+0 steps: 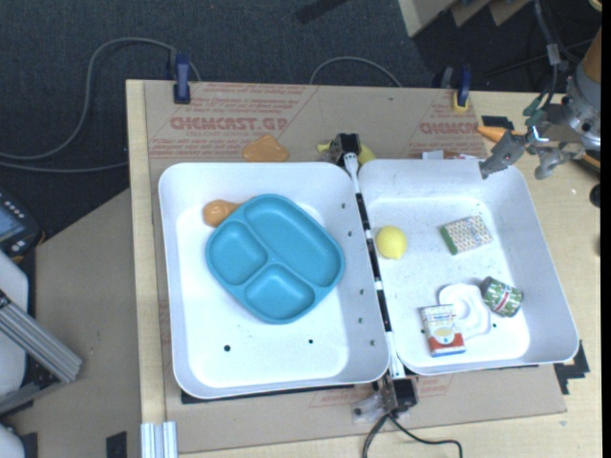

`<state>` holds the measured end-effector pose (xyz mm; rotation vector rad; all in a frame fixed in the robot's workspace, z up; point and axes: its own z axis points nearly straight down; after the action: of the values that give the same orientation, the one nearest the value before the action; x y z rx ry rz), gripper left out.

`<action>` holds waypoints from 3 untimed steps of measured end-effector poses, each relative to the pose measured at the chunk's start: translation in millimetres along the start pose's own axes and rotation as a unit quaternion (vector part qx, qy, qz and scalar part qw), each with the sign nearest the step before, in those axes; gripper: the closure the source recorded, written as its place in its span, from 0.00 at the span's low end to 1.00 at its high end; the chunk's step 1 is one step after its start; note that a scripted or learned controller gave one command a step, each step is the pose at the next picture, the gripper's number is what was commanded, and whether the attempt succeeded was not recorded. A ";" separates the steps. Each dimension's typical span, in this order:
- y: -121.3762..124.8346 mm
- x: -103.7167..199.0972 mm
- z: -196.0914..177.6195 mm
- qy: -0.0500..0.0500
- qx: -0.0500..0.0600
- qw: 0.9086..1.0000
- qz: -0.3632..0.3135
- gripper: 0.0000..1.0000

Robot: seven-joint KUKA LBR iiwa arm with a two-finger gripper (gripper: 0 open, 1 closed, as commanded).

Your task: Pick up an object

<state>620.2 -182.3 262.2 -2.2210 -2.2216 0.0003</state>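
Camera view reads "CHEMCAST GP" in red on the brown board (229, 122) under both bins. At upper right the gripper (520, 156) hangs over the right bin's (544, 284) top corner, fingers spread with nothing between them. The yellow ball (390, 242), well apart to its lower left, lies by the bin's left wall. The blue divided plate (274, 256) fills the left bin (191, 342).

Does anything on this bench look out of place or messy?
Slightly. An orange piece lies on the board outside the left bin, and another orange item sits tucked against the blue divided plate.
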 end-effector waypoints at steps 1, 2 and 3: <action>-51.3 -38.7 179.5 0.007 0.003 1.000 0.001 0.00; -106.6 -6.6 178.0 0.002 0.003 1.000 0.001 0.00; -103.5 -8.4 167.4 0.000 -0.001 1.000 0.001 1.00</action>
<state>516.6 -190.8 94.8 -2.2241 -2.2206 -0.0012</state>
